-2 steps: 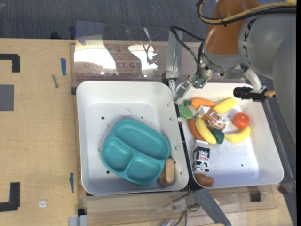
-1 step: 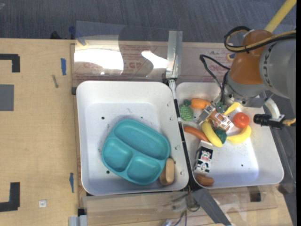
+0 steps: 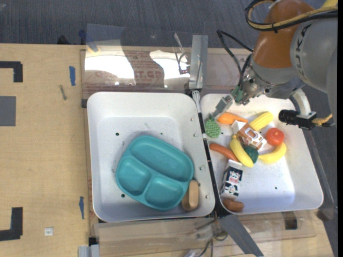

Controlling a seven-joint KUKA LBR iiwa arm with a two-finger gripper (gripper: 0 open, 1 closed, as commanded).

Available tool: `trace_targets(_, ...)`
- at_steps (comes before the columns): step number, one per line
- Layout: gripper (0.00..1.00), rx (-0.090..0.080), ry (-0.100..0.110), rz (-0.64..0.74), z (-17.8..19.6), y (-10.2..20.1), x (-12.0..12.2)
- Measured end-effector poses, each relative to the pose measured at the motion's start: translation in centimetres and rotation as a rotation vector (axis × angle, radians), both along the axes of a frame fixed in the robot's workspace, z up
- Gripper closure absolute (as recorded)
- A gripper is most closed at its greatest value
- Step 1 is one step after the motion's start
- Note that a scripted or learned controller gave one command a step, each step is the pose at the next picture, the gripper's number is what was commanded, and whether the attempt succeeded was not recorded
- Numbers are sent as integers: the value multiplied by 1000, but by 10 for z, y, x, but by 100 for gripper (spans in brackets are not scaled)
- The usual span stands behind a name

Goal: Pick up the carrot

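The carrot point(image 3: 231, 118) is an orange piece with a green leafy top point(image 3: 213, 127). It lies near the far left corner of the right bin point(image 3: 300, 189), next to the divider. My gripper point(image 3: 222, 107) hangs just above the carrot's leafy end, reaching down from the grey and orange arm point(image 3: 278, 42) at the upper right. It is very close to the carrot, and nothing is seen lifted in it.
Crowded beside the carrot are a corn cob point(image 3: 259, 120), a small box point(image 3: 252, 137), a tomato point(image 3: 275, 136), a banana point(image 3: 273, 154) and an orange-red stick point(image 3: 224, 151). A milk carton point(image 3: 232, 180) and a sausage point(image 3: 232, 204) lie nearer. The left bin point(image 3: 107, 122) holds a teal divided plate point(image 3: 155, 171) and a bread roll point(image 3: 191, 195).
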State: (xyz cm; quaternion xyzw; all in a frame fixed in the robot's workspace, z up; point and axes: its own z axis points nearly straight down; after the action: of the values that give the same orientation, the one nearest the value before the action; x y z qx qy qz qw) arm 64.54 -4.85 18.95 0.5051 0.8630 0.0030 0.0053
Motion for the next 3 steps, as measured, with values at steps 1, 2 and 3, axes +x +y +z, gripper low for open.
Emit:
trace_targets(1,0,0,19,-154,-80,-51,-16)
trace_targets(2,0,1,4,-282,-103,-52,13)
trace_targets(3,100,1,16,-277,-94,-50,11)
